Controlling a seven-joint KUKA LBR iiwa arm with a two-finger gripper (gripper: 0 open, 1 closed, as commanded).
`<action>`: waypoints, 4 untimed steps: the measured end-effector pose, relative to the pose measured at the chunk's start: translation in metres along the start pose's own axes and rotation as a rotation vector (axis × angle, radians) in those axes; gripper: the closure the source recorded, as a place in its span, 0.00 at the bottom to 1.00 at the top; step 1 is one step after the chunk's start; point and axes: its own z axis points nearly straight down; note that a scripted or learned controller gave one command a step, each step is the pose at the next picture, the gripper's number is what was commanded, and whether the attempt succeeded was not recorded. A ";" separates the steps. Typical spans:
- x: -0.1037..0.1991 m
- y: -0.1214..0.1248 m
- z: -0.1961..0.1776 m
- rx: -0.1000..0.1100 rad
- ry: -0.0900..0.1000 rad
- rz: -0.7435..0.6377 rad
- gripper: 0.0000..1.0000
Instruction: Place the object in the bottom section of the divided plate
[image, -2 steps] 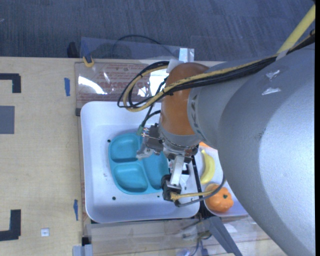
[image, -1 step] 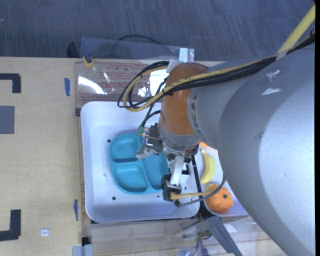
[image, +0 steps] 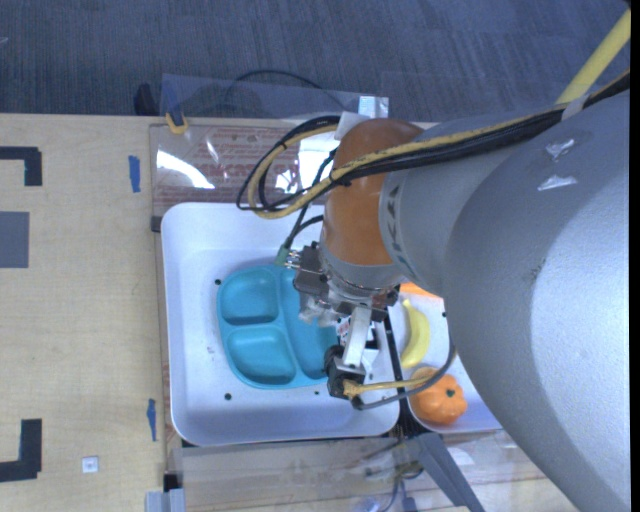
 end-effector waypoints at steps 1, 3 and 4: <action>0.011 0.009 0.065 0.007 -0.003 0.163 1.00; 0.012 0.011 0.051 0.002 0.003 0.164 1.00; 0.045 0.033 0.089 -0.008 0.001 0.299 1.00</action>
